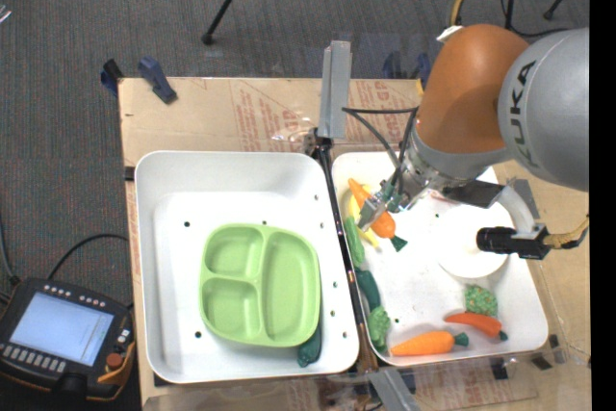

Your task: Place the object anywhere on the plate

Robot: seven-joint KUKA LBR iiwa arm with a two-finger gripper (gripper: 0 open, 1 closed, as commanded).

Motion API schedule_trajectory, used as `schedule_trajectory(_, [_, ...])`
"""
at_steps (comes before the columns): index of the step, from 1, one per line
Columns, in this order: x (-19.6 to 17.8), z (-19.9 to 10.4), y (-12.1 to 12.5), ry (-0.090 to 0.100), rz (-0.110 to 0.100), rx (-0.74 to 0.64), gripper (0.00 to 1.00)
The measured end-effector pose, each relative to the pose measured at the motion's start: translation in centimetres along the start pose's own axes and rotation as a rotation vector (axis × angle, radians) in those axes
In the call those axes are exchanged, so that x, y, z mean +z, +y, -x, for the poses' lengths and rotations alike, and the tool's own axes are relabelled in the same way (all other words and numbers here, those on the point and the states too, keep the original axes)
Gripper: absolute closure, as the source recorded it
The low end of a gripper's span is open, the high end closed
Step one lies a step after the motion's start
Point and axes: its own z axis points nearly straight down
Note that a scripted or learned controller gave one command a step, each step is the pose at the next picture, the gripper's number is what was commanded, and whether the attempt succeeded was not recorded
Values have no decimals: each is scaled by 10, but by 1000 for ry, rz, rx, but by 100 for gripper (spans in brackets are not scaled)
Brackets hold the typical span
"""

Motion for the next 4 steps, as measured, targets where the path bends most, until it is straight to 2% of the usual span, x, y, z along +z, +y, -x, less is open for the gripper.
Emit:
schedule_trajectory(1, [35, -70, 20, 1, -1, -135, 100])
schedule_trajectory(2, [-18, -72, -7, -2, 4, -275, 100])
schedule_trajectory(3, [-41, -151, 48, -1, 2, -461, 100])
schedule_trajectory(4, [24, -149, 41, 3, -5, -325, 100])
